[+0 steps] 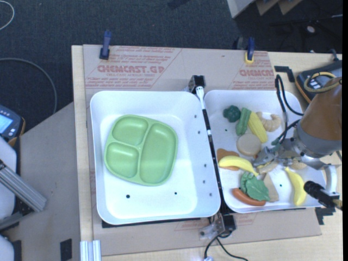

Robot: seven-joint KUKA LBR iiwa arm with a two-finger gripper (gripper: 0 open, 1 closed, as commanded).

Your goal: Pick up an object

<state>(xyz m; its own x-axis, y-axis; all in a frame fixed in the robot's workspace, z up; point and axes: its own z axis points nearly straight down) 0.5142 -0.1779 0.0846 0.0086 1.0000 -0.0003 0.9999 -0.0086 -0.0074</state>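
The right bin (283,99) holds several toy foods: a dark green broccoli (232,113), a yellow corn cob (256,127), a tan round disc (249,144), a yellow banana (237,163), a green leafy piece (254,187), a red sausage (247,197) and a second yellow banana (297,187). My gripper (270,159) is low in the middle of this bin, just right of the tan disc and above the end of the first banana. The wrist hides what lies directly under it. I see nothing lifted clear of the bin.
The left bin (109,194) carries a light green divided plate (141,149). A black divider rail (207,140) runs between the bins. The grey arm with its orange band (323,116) covers the right bin's far right side. Cables (283,94) trail over its back edge.
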